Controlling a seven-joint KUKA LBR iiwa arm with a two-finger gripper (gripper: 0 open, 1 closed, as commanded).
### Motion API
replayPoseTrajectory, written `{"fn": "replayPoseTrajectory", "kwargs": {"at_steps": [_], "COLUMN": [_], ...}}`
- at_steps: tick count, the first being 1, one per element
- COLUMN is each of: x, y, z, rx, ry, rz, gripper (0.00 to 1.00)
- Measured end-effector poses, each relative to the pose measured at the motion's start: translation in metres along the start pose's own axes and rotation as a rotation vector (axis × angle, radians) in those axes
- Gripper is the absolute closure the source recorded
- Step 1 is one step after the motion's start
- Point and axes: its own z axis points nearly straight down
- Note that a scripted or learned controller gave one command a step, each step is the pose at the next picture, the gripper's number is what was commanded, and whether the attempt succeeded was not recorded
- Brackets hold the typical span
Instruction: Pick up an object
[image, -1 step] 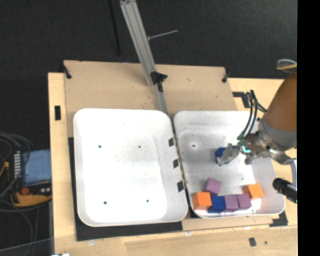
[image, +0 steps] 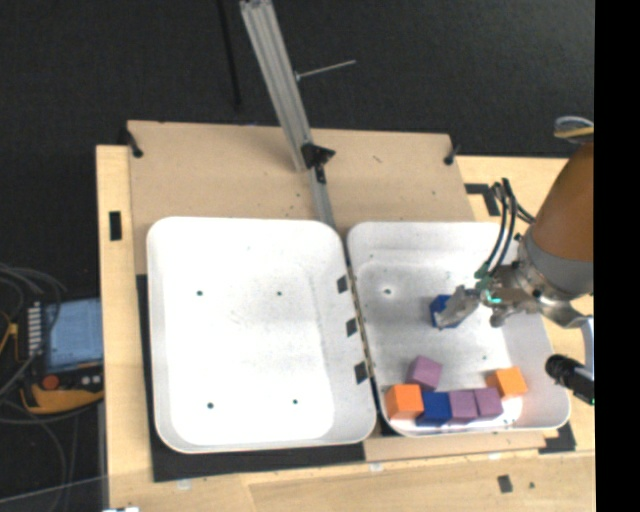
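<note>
Blue block (image: 443, 310) sat just at gripper (image: 478, 305) — jaw state impossible to tell (blurred) — risked slipping if caught by an edge.

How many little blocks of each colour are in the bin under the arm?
Orange blocks: 2
Purple blocks: 3
Blue blocks: 2, one in the row, one at the gripper tip
Total: 7, all in the right bin.

the grey arm with its orange band (image: 572, 215) reaches in from the right, wrist angled down and leftward. its two-finger gripper (image: 462, 306) has its jaws closed around a small blue block (image: 443, 311).
</note>
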Motion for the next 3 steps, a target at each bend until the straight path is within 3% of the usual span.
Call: {"fn": "replayPoseTrajectory", "kwargs": {"at_steps": [1,2,3], "x": [-0.007,-0.004,-0.005], "y": [-0.003,-0.007,-0.008], "z": [0.062,0.103,0.111], "rx": [0.007,-0.006,-0.003], "ry": [-0.001,0.002,-0.001], "rz": [0.002,0.001,0.001], "gripper": [0.0,0.0,0.0]}}
